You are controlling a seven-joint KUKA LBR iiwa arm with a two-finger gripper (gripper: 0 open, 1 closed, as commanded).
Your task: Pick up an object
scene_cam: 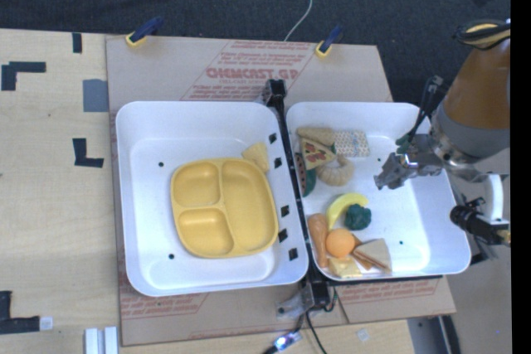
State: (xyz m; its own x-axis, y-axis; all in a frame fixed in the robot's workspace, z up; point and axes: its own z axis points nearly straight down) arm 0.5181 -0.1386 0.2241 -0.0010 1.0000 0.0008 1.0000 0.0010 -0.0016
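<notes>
Gripper (390,177) low over right bin (415,249) near its right wall, finger state unreadable, nothing visibly held; toy food (340,203) heaped along left wall, items overlapping, hard to separate.

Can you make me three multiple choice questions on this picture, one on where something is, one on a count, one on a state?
1. Where does the yellow tray lie?
A. In the left bin
B. In the right bin
C. On the cardboard outside the bins

2. How many compartments has the tray?
A. One
B. Three
C. Six

3. How does the gripper stand?
A. Over the left bin
B. Over the right bin, apart from the food
C. Pressed on the orange

Answers:
1 A: it fills the left bin's floor.
2 B: its ridges mark off three wells.
3 B: it hangs over bare white floor of the right bin, right of the toys.
</notes>
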